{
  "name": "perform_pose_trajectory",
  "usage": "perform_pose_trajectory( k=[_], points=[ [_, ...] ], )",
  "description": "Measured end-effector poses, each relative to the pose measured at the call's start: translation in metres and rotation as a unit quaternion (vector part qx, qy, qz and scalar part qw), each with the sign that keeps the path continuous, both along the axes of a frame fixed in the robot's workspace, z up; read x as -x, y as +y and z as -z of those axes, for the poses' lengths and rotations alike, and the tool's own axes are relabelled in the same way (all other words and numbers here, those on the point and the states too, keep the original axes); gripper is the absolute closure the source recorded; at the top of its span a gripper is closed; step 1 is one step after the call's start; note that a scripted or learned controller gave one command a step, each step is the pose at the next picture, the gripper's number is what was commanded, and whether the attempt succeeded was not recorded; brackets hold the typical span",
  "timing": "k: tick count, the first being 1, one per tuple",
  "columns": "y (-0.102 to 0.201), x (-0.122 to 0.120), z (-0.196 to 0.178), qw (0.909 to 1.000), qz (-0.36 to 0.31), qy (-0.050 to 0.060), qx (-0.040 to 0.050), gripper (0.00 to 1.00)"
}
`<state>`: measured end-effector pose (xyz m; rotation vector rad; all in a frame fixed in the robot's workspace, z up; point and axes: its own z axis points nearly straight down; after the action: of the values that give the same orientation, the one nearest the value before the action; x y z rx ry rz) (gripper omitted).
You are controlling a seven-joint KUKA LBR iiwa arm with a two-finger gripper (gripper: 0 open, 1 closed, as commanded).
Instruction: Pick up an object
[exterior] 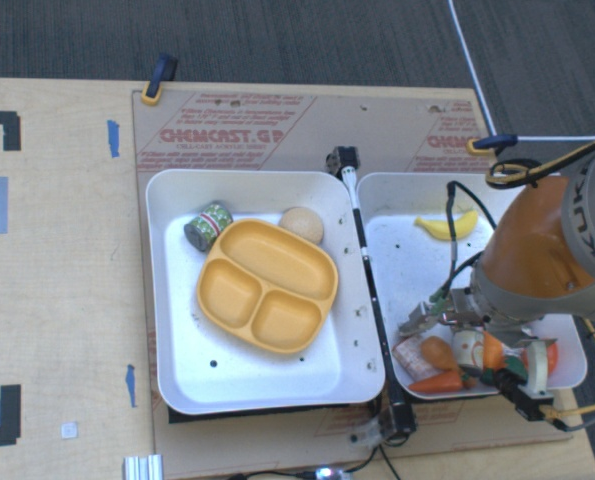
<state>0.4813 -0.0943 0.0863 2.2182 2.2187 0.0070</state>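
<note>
- Cables (377, 438) and a clamp sit at the near edge of the worktop (57, 298), just below the gap between the two bins.
- Clutter fills the near corner of the right bin (397, 238): a carrot (439, 381) lies along the near wall, an orange piece (437, 352) sits just behind it, and a pale packet (413, 353) lies beside them on the left.
- Pincer (467, 346) hangs low over this clutter, among the small items; whether it is apart or together cannot be told, since the wrist and the objects hide it.
- Arm (537, 253), with its orange band, comes in from the right and covers much of the right bin's middle.
- In the left bin (167, 298) a yellow tray (267, 285) with three compartments lies tilted in plan, near the middle and well apart from the near wall.
- A green can (208, 224) lies on its side just off the tray's far left corner.
- A beige ball (302, 224) rests touching the tray's far edge, near the wall between the bins.
- A banana (447, 226) lies alone toward the far end of the right bin, well apart from the clutter.
- A black fitting (343, 158) stands at the far end of the divide between the bins.
- Cardboard (277, 133) with red print lies under both bins and runs out beyond their far walls.
- A yellow clip (157, 80) grips the cardboard's far left corner, and another clip (492, 144) grips its far right.
- Grey carpet (277, 18) lies beyond the worktop.
</note>
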Motion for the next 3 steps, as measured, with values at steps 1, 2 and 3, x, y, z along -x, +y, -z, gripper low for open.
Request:
perform_pose_trajectory(
  k=[1, 2, 3],
  points=[
    [-0.001, -0.002, -0.011, 1.0, 0.001, -0.003, 0.0011, 1.0],
    [-0.014, 0.001, -0.09, 1.0, 0.0, 0.002, 0.0005, 1.0],
    [-0.013, 0.001, -0.09, 1.0, 0.0, 0.002, 0.0003, 0.0]
  ],
)
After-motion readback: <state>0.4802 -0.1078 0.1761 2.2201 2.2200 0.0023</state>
